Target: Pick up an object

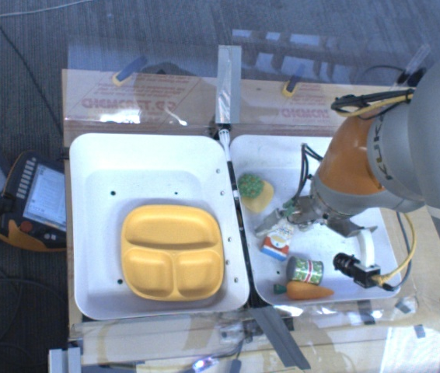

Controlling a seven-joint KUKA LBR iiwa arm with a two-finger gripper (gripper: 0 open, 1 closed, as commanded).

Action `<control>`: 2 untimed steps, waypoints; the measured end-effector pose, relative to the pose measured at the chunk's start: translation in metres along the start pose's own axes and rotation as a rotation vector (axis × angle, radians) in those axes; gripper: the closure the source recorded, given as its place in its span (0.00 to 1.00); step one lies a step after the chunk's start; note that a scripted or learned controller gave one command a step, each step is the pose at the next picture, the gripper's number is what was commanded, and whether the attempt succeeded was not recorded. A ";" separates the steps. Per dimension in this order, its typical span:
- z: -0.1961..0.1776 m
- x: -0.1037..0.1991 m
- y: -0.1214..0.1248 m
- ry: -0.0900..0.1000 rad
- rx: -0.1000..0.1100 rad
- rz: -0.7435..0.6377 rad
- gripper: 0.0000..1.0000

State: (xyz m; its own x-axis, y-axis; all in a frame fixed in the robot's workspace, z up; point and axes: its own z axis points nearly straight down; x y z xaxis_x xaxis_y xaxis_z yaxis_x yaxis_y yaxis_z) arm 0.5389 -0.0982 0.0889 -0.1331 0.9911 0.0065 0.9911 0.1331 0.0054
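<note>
Over the right bin (245,208), jaws (288,217) hover by carton (277,244); grip state unclear.

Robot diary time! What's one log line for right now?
arm: over right white bin | pincer: just above small red-and-white carton | nearby: green can, orange carrot | left bin: yellow divided tray

Left bin (96,169): we see open floor around the yellow tray (173,251).
Right bin (263,150): crowded; carton (276,245), can (305,270), carrot (309,291) and green-yellow item (253,190) sit close, with the arm (360,169) overhead.
</note>
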 end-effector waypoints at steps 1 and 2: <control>-0.001 0.001 -0.008 -0.011 -0.011 0.000 0.00; 0.000 0.000 0.001 -0.006 0.002 0.045 0.00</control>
State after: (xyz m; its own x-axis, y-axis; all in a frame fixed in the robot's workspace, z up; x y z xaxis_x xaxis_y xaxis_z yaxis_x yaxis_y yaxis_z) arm 0.5396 -0.0976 0.0892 -0.0880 0.9961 0.0007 0.9961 0.0880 0.0036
